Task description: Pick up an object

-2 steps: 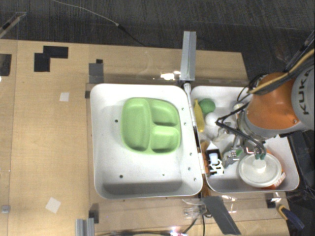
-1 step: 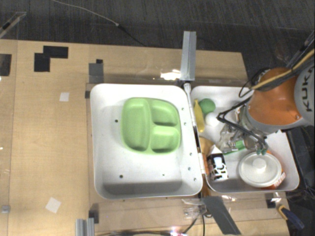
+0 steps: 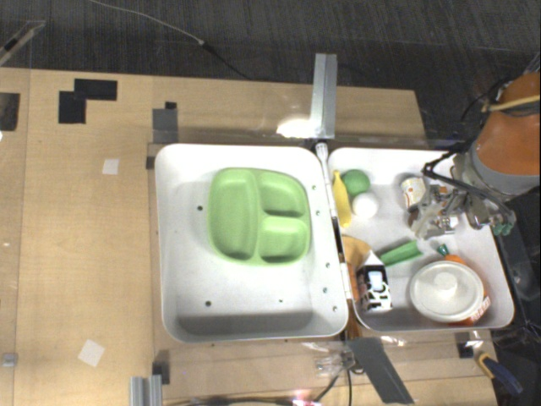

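Down in the right bin (image 3: pixel 504 307), the jaws (image 3: pixel 433 218) hang over its upper middle part, with the grey arm and its orange band (image 3: pixel 510 134) reaching in from the right. Whether they are spread or clenched cannot be told, for the metal parts blur together, and nothing can be seen caught between them.

Just beside them to the left lies a small white ball (image 3: pixel 363 205), with a green ball (image 3: pixel 356 181) touching it above and a yellow piece (image 3: pixel 341 197) along the bin's left wall. Below the jaws lies a green marker (image 3: pixel 398 251), tilted. Near the bin's lower edge sit a round white lid with an orange rim (image 3: pixel 445 291) and a small black-and-white carton (image 3: pixel 374 287).

Across the divider, the left bin (image 3: pixel 182 299) bears a green compartment tray (image 3: pixel 257 215) in its upper half. Both bins rest on the wooden desk (image 3: pixel 76 252).
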You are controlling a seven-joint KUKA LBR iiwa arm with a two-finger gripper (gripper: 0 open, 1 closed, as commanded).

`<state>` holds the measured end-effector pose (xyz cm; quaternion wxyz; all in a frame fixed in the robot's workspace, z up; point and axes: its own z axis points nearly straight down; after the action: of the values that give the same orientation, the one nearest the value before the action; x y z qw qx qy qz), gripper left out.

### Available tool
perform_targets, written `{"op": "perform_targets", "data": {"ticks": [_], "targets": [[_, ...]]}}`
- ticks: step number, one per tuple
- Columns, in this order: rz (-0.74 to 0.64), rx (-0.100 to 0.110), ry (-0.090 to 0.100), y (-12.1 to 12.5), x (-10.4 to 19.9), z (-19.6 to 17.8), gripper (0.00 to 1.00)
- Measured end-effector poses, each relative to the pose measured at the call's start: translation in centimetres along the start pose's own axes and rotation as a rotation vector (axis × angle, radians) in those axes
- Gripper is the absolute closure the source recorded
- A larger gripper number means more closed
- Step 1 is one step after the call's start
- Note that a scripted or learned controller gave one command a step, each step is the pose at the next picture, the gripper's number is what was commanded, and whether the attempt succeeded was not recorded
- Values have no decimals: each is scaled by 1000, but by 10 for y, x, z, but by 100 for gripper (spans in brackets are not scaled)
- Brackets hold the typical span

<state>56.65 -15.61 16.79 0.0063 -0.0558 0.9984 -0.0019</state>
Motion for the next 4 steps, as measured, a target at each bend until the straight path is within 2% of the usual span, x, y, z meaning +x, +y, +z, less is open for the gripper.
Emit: {"op": "perform_targets", "data": {"ticks": [1,2,3,4], "targets": [[-306,-2,1,-38,-25,3,100],[-519,-5,5,-46,37,10,100],[-955,-6,1,-48,4,23,100],[-954,-6,1,-48,4,23,0]]}}
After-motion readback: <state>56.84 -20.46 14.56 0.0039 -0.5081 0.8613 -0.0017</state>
